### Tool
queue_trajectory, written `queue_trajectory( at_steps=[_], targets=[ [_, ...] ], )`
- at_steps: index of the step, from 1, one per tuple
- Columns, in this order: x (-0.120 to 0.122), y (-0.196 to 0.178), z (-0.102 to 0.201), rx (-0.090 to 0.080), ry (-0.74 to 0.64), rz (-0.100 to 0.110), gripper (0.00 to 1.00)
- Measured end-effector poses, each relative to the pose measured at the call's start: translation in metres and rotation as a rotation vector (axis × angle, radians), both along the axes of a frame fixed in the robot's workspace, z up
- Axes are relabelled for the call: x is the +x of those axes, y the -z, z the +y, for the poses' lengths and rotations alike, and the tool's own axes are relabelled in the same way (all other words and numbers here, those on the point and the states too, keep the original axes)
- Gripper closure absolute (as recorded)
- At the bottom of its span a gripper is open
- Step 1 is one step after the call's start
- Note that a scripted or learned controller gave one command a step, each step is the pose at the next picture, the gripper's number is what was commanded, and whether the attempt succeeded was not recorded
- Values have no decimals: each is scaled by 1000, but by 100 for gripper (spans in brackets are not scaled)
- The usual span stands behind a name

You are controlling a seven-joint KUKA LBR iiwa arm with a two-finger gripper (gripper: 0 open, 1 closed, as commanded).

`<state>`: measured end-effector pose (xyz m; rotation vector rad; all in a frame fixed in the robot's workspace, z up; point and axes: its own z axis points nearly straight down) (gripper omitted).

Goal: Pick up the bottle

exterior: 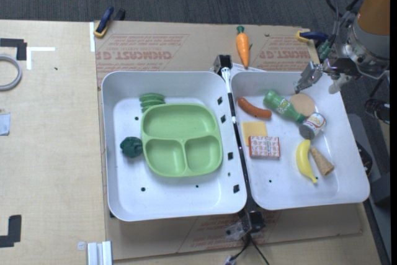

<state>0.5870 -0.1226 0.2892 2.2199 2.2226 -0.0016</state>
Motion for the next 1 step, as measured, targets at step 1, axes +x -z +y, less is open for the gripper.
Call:
queue_trajectory(
  at_steps=[1],
  targets=[
    [0,-9,0,-1,-1,0,100]
  ],
)
